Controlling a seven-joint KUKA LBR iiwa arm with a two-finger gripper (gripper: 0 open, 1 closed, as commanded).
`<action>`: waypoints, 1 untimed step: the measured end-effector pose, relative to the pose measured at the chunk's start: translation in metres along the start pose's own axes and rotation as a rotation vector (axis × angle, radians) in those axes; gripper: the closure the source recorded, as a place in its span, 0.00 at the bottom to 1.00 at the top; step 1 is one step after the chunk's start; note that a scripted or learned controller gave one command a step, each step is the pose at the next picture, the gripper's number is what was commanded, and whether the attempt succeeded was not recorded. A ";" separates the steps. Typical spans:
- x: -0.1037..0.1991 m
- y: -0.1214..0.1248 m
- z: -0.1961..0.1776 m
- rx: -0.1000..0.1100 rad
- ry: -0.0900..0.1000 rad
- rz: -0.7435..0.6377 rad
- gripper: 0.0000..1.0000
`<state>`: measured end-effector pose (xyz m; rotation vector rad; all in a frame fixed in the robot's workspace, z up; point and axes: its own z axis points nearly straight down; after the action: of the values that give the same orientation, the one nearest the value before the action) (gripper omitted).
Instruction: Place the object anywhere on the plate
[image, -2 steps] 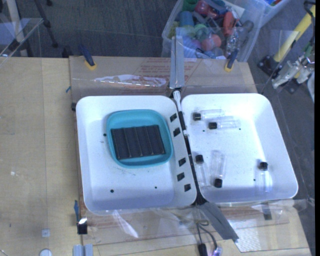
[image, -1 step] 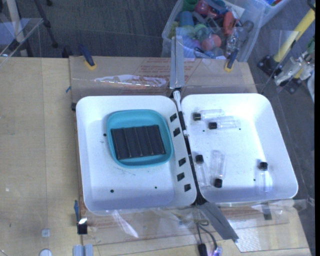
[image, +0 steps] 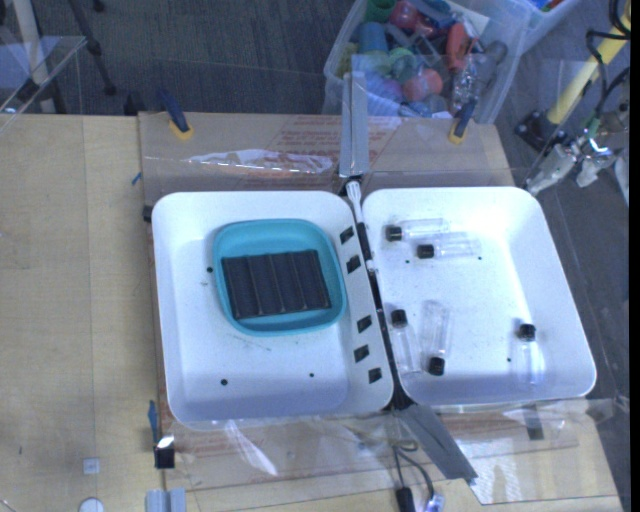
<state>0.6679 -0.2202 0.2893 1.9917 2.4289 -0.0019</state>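
Observation:
A teal plate (image: 226, 243) with rounded corners lies in the left white bin (image: 185, 370). A black ribbed slab (image: 275, 283) rests flat in the plate's middle and covers most of its floor. Several clear vials with black caps lie scattered in the right white bin (image: 560, 300). Two lie near the bin's back, vial (image: 418, 229) and vial (image: 455, 245). Another two sit near the front left, vial (image: 403, 340) and vial (image: 436, 335). One more vial (image: 528, 355) lies by the front right corner.
A raised divider with black tabs (image: 360, 300) separates the bins. Behind them stands a clear box of colourful toys (image: 425, 45), with a metal bar (image: 350, 130) in front of it. Cables and metal parts (image: 575, 160) hang at the right back. Wooden bench (image: 70, 300) extends left.

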 end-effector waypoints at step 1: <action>0.000 0.000 -0.087 -0.003 -0.001 -0.026 0.00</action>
<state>0.6682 -0.2203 0.3762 1.9586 2.4522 0.0009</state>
